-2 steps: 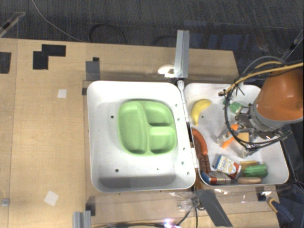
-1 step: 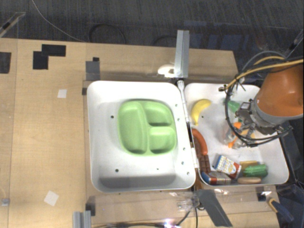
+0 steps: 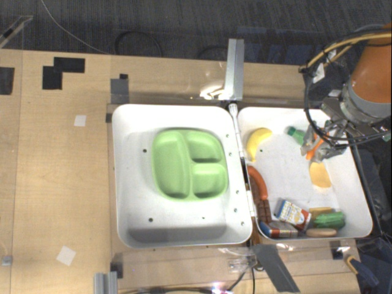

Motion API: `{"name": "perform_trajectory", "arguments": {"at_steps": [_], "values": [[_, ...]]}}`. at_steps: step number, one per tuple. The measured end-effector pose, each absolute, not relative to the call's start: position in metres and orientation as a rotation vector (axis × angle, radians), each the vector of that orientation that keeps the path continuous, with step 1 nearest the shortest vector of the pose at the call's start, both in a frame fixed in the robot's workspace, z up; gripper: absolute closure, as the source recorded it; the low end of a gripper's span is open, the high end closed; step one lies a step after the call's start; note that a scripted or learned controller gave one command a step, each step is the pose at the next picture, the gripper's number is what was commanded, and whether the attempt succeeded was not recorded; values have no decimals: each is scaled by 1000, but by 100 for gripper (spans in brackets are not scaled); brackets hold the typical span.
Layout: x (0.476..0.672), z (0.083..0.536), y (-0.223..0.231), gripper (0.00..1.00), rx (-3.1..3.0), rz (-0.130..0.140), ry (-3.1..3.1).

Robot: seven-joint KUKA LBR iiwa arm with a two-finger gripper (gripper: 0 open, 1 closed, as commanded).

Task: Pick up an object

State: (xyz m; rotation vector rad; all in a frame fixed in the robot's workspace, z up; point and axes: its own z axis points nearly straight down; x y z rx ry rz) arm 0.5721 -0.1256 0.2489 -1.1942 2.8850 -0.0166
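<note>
Curved yellow banana (image 3: 258, 142); smooth green divided tray (image 3: 188, 164).

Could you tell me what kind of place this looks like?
Probably a robotics lab grasping station: two white bins fixed on a wooden bench, toy food such as a banana, and a cabled robot arm reaching in.

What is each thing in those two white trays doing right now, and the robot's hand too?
green divided plate: flat in the left bin, upright.
banana: lying in the right bin, against the divider.
small carton: lying tilted at the near edge.
gripper: low over the right bin.
</note>
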Motion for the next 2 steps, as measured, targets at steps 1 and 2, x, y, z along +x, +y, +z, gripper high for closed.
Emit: {"name": "perform_trajectory", "arguments": {"at_steps": [1,2], "values": [[542,260,-75,100,-645,-2,3063],[552,276,-69,100,-178,0,3127]]}}
